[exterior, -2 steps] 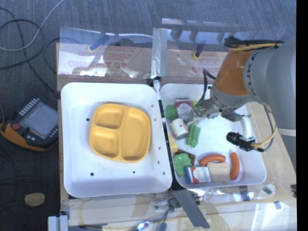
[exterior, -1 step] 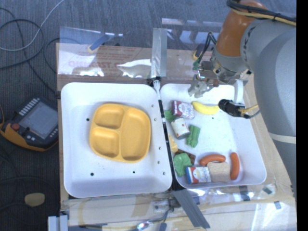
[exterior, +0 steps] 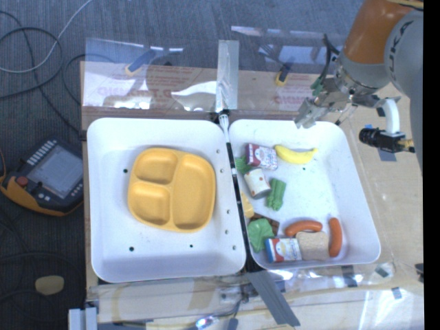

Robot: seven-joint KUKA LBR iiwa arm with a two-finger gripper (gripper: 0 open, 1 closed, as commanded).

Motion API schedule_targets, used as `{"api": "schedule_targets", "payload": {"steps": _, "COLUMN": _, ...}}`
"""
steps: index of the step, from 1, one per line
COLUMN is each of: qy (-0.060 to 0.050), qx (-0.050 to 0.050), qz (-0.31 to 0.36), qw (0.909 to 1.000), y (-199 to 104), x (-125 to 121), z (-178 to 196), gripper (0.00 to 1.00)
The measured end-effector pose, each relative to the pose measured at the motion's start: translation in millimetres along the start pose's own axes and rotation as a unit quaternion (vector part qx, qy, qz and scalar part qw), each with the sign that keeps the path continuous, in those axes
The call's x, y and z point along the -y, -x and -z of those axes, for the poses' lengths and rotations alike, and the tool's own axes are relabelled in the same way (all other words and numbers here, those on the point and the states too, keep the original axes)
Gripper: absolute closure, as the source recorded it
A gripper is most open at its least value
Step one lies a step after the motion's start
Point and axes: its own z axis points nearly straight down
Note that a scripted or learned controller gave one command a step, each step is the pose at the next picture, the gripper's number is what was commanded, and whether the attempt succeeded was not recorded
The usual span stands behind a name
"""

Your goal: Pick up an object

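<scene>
The right bin (exterior: 357, 191) holds several toy foods. A yellow banana (exterior: 295, 155) lies near its far edge, beside a red and white carton (exterior: 262, 156). A white can (exterior: 256, 182) and a green vegetable (exterior: 276, 194) sit in the middle. Two sausages (exterior: 303, 227), a slice of bread (exterior: 314, 245) and a small drink carton (exterior: 280, 250) lie at the near end. My gripper (exterior: 321, 119) hangs over the bin's far rim, above and right of the banana. It is open with nothing between its fingers.
The left bin (exterior: 103, 218) holds a yellow compartment plate (exterior: 172, 188). A green leafy toy (exterior: 259, 234) lies by the wall between the bins. Clear plastic panels (exterior: 227, 74) stand behind both bins. A handheld control pendant (exterior: 48, 177) rests on the floor at left.
</scene>
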Motion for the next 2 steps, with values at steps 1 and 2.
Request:
{"api": "schedule_targets", "payload": {"steps": 1, "qy": -0.001, "qx": -0.002, "qz": -0.165, "qw": 0.9863, "y": -16.8, "x": 51.0, "z": -133.3, "gripper": 1.00}}
{"api": "schedule_targets", "payload": {"steps": 2, "qy": -0.001, "qx": -0.003, "qz": -0.165, "qw": 0.9863, "y": -16.9, "x": 51.2, "z": -133.5, "gripper": 0.00}}
